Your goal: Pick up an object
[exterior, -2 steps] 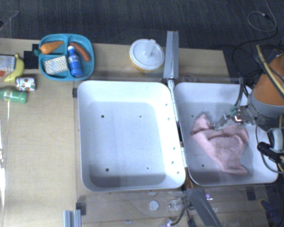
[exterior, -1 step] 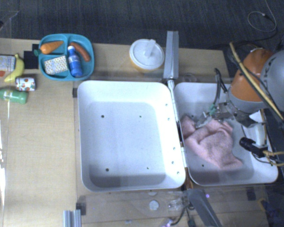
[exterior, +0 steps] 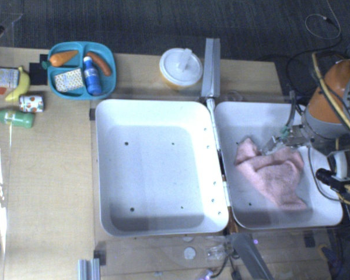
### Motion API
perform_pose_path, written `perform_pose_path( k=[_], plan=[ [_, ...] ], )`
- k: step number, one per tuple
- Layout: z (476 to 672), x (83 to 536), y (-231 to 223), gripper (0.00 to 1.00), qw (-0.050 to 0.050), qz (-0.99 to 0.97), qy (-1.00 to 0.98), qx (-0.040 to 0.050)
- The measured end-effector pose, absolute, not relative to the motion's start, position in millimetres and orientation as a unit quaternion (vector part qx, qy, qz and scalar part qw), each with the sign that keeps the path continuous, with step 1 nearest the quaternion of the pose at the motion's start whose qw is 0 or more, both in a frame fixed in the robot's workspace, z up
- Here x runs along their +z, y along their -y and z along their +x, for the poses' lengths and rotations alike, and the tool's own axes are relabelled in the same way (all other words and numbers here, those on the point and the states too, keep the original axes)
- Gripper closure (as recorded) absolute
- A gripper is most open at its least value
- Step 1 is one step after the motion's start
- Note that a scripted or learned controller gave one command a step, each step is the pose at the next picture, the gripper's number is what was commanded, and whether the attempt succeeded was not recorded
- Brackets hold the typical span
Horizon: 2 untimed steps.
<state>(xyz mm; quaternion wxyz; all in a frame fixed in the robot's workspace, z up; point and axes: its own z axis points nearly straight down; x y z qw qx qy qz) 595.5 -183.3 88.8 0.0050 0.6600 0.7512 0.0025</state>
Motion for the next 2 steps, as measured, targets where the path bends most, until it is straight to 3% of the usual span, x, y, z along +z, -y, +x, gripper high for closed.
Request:
perform_pose_path(
  k=[1,2],
  plan=[
    [570.6,90,109,0.0,0.006,0.558,-0.83,0.004],
    [589.2,90,95,0.0,0.006,0.655,-0.756,0.0039]
  ],
)
